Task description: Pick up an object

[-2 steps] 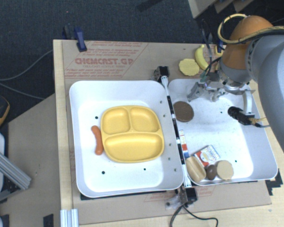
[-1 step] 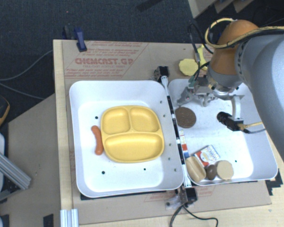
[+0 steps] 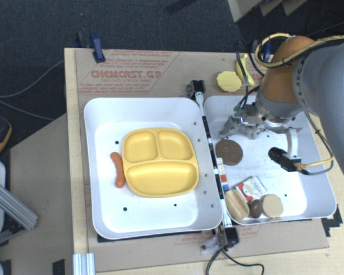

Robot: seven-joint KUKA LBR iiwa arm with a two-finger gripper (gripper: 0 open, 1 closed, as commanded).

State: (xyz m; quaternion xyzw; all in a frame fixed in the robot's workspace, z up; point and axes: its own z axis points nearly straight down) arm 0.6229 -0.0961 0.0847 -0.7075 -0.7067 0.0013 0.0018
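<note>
Two white bins sit side by side on the desk [image 3: 132, 67], their inner rims meeting along a middle divider. The left bin [image 3: 97, 153] is mostly taken up by a yellow divided plate [image 3: 159, 162] in its centre, with an orange-red sausage [image 3: 118, 169] lying just beside the plate's left edge; bare floor runs as a band along the near and far walls. The right bin [image 3: 315, 199] has open floor in its middle and right part.

The arm [image 3: 309, 73] comes in from the right over the far end of the right bin, and the end effector [image 3: 249, 125] hangs low near the far-left corner of that bin; cannot tell whether it is released or clenched, and nothing visible is gripped in it. A black part with a yellow cable [image 3: 286, 159] sticks out near the bin's centre-right.

A brown round disc [image 3: 229, 152] lies on the bin floor just beside the divider, near the end effector on its near side, apart from it. A cluster sits in the near-left corner: a bread roll [image 3: 236, 204], a small red-and-white packet [image 3: 251, 187], a dark brown piece [image 3: 255, 209] and a pale round piece [image 3: 272, 205], all well apart from the end effector. A yellow lump [image 3: 229, 81] rests on the desk beyond the right bin's far rim.
</note>
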